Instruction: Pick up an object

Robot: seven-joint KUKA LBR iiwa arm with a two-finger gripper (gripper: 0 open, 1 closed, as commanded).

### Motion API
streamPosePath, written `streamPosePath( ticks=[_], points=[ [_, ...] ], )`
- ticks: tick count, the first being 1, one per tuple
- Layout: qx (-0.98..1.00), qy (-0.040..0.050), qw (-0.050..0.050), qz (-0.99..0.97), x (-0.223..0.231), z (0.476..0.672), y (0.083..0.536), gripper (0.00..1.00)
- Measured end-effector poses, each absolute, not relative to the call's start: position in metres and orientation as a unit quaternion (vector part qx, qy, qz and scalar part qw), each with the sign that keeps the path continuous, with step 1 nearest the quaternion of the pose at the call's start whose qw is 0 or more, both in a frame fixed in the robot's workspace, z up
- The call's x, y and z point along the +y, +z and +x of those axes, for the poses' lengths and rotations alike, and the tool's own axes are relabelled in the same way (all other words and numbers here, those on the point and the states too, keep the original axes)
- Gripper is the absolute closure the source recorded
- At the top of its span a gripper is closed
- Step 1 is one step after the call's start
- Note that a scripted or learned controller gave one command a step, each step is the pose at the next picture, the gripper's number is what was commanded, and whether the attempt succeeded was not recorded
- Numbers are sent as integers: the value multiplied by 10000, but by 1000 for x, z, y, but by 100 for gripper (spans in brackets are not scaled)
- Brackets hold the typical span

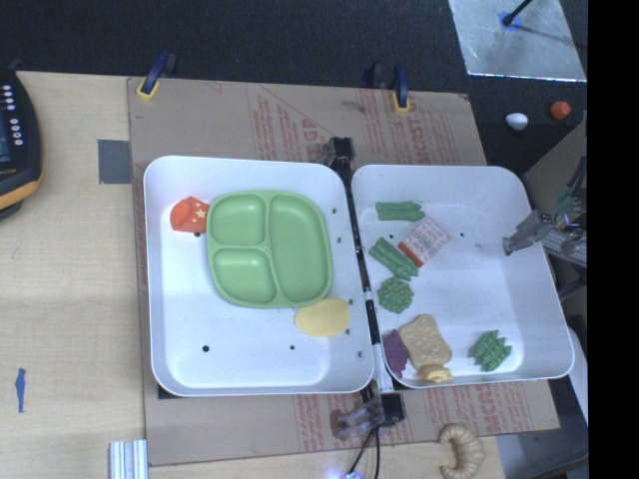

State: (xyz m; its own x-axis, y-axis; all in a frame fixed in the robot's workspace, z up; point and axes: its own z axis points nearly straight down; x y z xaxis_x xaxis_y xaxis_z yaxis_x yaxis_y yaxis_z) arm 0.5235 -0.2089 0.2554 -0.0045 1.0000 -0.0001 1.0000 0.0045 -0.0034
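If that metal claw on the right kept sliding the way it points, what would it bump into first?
The gripper sits at the right bin's right edge, pointing left and slightly down. Going straight on, it crosses bare white floor and would probably meet the red-and-white packet first, though its height above the bin is unclear.

In the left bin (170,297) a green three-part plate (270,248) lay flat, with a red piece (188,215) touching its left edge and a yellow piece (322,317) at its lower right corner. In the right bin (519,287) lay a green bar (399,211), a red-and-white packet (425,239), a green pod (392,258), a round green lump (395,294), a tan slice (425,340) over a purple piece (395,350), and a green leafy piece (490,350).
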Motion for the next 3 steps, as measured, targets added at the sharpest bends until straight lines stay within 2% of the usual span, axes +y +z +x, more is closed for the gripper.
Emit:
streamPosePath(
  ticks=[1, 2, 3],
  points=[
    [-7113, -30, -44, -7028, -156, 600, 344, 0],
    [-7102, 38, 49, -7040, -128, 656, 227, 0],
    [-7082, 57, 84, -7059, -94, 569, 134, 0]
  ],
)
